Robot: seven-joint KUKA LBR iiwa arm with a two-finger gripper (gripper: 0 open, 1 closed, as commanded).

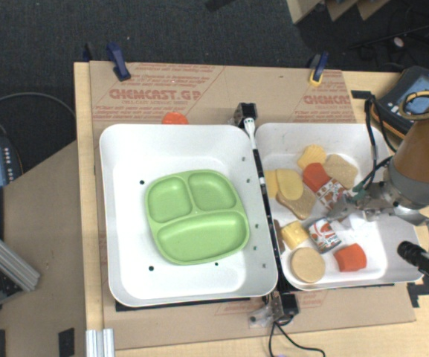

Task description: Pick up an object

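Camera view puts us above a cardboard-covered tabletop (199,88) bearing two shallow white plastic bins side by side. The left white bin (125,199) holds a green three-compartment plastic plate (196,216). The right white bin (370,270) carries the cluster we must pick from: pale yellow and tan toy food pieces (292,187), a red block (314,177), a round tan disc (308,265), an orange-red cylinder (351,256), and a small red-and-white labelled can (324,234) lying near the middle.

Our grey arm with the orange band (422,162) reaches in from the right, and the hand (346,203) sits low over the cluster, just beside the can and a second red-and-white wrapped item (330,194). We cannot tell whether it is spread or closed, and we see nothing clearly held.

The pieces lie crowded, several touching. We judge that closing here could catch two items at once, or push the can sideways so it rolls away. A grip on the can's rounded side would likely slip on lifting. Neighbours could also be shoved against the bin wall.
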